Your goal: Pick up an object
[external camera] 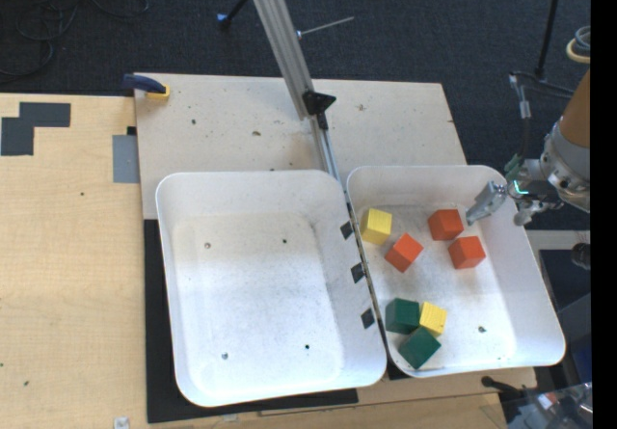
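In the right bin lie several wooden blocks. Three are orange: one near the back, one just right of it, one toward the middle. A yellow block sits by the bin's left wall. Near the front, two green blocks and a second yellow block huddle together. My gripper hovers over the bin's back right rim, up and right of the orange blocks. It is open, and nothing is between its fingers.
The left bin adjoins the right one, with black clips along the shared wall. A slanted aluminium rail rises behind the bins. A blue and yellow clamp lies at the bench's back left corner.
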`<state>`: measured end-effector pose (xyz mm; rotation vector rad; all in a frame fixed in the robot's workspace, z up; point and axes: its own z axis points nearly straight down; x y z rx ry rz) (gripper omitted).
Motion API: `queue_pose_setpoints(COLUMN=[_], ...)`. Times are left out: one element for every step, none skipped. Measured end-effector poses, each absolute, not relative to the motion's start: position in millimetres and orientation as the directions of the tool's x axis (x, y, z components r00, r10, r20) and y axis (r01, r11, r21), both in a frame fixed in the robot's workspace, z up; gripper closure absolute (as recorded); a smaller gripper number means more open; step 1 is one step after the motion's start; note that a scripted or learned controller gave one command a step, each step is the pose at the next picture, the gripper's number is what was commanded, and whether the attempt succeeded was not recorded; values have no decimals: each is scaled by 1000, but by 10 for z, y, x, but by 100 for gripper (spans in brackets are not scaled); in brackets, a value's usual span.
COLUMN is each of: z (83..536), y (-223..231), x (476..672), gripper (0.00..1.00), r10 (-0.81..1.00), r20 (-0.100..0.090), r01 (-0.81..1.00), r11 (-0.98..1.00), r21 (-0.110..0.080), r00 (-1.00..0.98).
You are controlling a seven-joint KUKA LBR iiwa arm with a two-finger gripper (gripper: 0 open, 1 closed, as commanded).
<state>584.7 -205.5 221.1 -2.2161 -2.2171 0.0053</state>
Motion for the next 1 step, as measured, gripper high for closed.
queue_pose_setpoints(z=[2236], y=[-2055], x=[5857], gripper=[0], r10=[1000], r20=[1], r01=[1000], r11=[2], r21=[-3], r00=[-2])
